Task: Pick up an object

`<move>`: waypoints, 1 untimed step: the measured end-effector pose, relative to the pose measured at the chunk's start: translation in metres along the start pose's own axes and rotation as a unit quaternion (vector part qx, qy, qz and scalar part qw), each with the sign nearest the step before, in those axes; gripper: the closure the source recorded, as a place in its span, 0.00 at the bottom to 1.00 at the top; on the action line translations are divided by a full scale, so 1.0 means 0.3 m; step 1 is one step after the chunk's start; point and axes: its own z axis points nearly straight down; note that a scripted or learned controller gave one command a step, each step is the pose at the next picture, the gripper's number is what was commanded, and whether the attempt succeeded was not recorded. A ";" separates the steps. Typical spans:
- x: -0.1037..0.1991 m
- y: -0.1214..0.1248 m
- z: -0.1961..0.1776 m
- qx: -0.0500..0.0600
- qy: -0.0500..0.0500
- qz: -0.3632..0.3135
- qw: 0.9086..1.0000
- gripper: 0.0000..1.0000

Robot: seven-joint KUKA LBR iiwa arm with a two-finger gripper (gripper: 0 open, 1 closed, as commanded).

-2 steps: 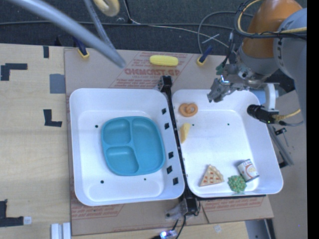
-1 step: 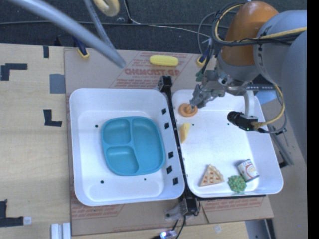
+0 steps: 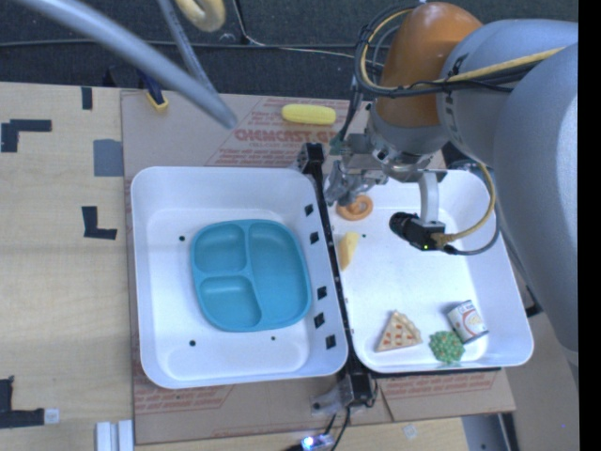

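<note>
The arm reaches in from the right and hangs over the upper left corner of the right bin. Its gripper points down near the divider between the two bins. Just beside the gripper's tip, to its lower right, lies a small orange ring, maybe a doughnut; it seems to touch the tip or sit right under it, but the view is too cluttered there to tell whether it is between the fingers. I cannot tell whether the gripper is open or closed.

Below the doughnut, a pale yellow piece lies against the bin's left wall, near but apart from the gripper. Well apart, at the bin's lower edge, sit a pizza slice, a green broccoli and a small can, the last two just beside each other.

The left bin holds a blue divided plate lying flat in its middle. A yellow banana lies on the cardboard behind the bins.
</note>
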 end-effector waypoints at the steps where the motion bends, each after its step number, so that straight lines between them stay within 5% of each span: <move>1: 0.198 -0.015 -0.003 0.000 0.000 -0.001 1.000 1.00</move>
